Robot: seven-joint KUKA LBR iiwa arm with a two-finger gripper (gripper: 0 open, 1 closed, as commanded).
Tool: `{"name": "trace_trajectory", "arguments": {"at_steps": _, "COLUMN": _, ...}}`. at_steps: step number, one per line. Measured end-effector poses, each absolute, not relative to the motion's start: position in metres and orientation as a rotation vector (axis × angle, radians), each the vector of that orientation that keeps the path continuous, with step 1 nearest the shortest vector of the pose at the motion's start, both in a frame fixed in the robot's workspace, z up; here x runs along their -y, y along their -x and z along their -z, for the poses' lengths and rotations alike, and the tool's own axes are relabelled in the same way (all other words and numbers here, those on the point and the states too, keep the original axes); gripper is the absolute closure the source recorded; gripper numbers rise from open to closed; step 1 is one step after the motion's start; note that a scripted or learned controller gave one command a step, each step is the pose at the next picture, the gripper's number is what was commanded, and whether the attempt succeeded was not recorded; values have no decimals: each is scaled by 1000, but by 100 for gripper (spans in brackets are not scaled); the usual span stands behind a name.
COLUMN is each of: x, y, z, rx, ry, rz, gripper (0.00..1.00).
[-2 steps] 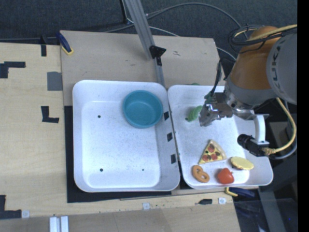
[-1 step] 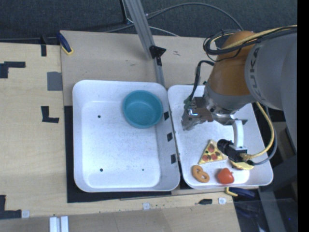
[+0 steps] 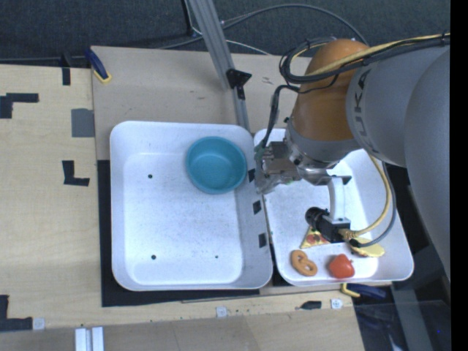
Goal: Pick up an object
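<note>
A blue bowl (image 3: 216,164) sits upright at the far right corner of the left bin (image 3: 179,236). In the right bin (image 3: 391,268), near its front edge, lie a brown pretzel (image 3: 303,262), a red tomato (image 3: 341,266), a small pizza slice (image 3: 314,240) and a yellow banana (image 3: 369,250). My gripper (image 3: 269,170) hangs over the ridge between the two bins, just right of the bowl and well behind the food items. I see nothing held in it. The arm hides the far part of the right bin.
A slanted metal pole (image 3: 219,50) rises from behind the bins, close to the arm. The left bin's floor in front of the bowl is bare white. The wooden bench (image 3: 44,196) stretches to the left.
</note>
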State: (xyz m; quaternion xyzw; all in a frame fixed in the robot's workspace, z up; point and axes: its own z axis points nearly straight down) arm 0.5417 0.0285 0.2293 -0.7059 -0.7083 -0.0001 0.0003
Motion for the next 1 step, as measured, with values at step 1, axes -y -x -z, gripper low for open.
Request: {"name": "trace_trajectory", "arguments": {"at_steps": 1, "x": -77, "y": -538, "z": -238, "rx": 2226, "ry": 2216, "rz": 0, "gripper": 100}}
